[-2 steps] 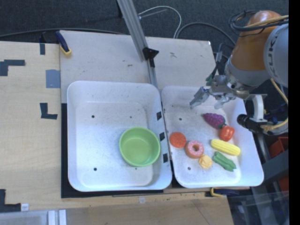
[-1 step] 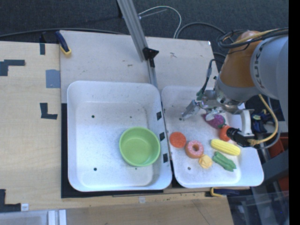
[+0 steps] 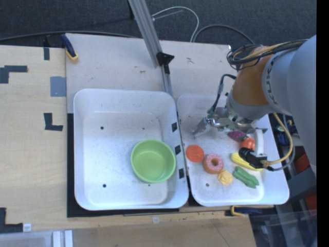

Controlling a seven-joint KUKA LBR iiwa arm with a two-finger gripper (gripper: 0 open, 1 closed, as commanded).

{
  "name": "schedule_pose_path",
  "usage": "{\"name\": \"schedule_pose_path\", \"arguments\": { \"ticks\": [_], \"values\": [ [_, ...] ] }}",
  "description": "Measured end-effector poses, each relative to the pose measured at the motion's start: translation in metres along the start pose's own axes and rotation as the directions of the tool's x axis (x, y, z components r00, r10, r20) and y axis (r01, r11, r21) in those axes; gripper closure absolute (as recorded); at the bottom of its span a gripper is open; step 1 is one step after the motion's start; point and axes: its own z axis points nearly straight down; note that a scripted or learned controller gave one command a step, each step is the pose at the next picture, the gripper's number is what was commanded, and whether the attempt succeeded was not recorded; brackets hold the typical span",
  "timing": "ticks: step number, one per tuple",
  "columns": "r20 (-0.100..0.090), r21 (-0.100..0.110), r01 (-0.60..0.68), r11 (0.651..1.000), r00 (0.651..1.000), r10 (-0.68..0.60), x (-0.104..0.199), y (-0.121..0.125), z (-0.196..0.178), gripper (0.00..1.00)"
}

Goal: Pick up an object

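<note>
Half a dozen toy foods sit just below the gripper (image 3: 201, 127); orange disc (image 3: 195, 153) is nearest. Can't tell its grip state.

Even, bright light (slightly soft focus), faint shadows

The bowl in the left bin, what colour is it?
Light green; the bowl shows clearly in the camera view.

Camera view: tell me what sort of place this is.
Probably a robotics lab test bench. A grey arm reaches over two white bins, toy food such as a donut lies in the right one, and tape markers dot the wooden bench.
</note>
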Motion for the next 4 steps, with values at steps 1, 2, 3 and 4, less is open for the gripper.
{"name": "schedule_pose_path", "arguments": {
  "ticks": [1, 2, 3, 4],
  "values": [
    [-0.001, -0.004, 0.002, 1.0, 1.0, -0.002, 0.001, 0.001, -0.013, 1.0],
    [0.001, -0.011, -0.001, 1.0, 1.0, 0.001, -0.006, 0.008, -0.062, 1.0],
    [0.0, -0.01, 0.0, 1.0, 1.0, 0.0, -0.006, 0.009, -0.1, 1.0],
    [-0.002, -0.007, 0.005, 1.0, 1.0, -0.005, 0.047, 0.005, -0.111, 1.0]
  ]
}}
